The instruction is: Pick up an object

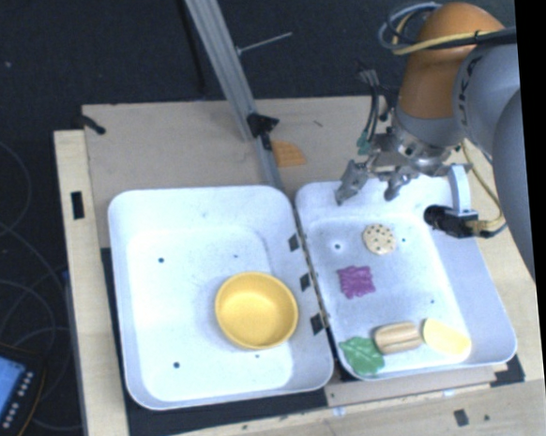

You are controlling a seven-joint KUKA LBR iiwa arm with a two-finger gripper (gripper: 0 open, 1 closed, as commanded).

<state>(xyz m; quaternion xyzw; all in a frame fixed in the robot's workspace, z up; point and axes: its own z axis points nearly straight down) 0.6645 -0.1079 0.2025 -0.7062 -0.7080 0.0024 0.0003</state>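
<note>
My gripper [372,188] hangs over the far edge of the right bin [466,272], fingers spread apart and nothing between them. Just in front of it in that bin lies a round speckled cookie [379,239]. A purple piece [356,280] sits a bit nearer the middle. Along the bin's near edge are a green leafy piece [361,353], a tan bread-like roll [396,336] and a yellow lemon-shaped piece [446,337]. A yellow bowl [255,309] rests in the left bin [157,297].
A slanted metal pole [229,75] rises behind the bins, ending near their shared wall. A small orange tag [288,154] lies on the bench behind the bins. The arm's orange band and grey body fill the upper right.
</note>
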